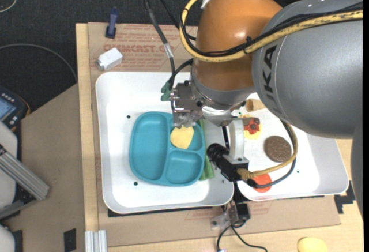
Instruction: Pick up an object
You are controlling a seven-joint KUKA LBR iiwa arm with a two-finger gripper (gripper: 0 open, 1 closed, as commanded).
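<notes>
A blue divided plate lies in the left white bin. A pale yellow rounded object rests at the plate's upper right compartment. My gripper hangs straight above that yellow object, at or just over its top; the wrist's bulk hides the contact. A green item peeks out along the plate's right edge. In the right bin lie a brown round disc, a small red-orange piece and an orange object.
The large grey arm with its orange band covers the bins' far middle. A black cable part hangs over the divider between the bins. On the bench beyond the left bin sit a white block and a blue item.
</notes>
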